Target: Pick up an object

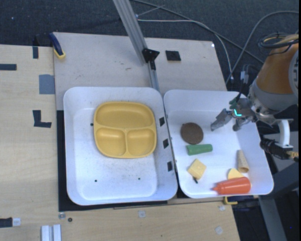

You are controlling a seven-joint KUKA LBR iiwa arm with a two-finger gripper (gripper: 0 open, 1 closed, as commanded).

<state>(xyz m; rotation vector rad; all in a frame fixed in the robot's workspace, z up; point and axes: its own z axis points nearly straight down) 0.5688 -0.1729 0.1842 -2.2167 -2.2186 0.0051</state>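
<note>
You have the gripper point(228, 120) hanging over the right bin point(176, 100), near that bin's right edge and toward its far side, with the grey arm point(276, 82) and its orange band reaching in from the right. Its two fingers point(220, 121) are spread apart with nothing between them, their tips pointing toward the middle of the bin and apart from every item there. Just beyond those tips, near the middle of the right bin, you can see a brown round disc point(191, 132), and touching or just beside its near edge lies a green stick point(199, 148). Closer to the bin's near edge sits a yellow wedge point(196, 168). Along the near right corner lies an orange-red carrot shape point(234, 186), with a small yellow piece point(235, 173) just behind it, and a tan cone point(242, 161) rests close to the right edge. In the left bin point(75, 134) you have a yellow divided plate point(125, 129) set toward the far side, its three compartments facing up. A metal pole point(135, 26) slants across the bench point(20, 134) beyond the bins, and cables point(190, 21) trail over the dark floor at the far side.
</note>
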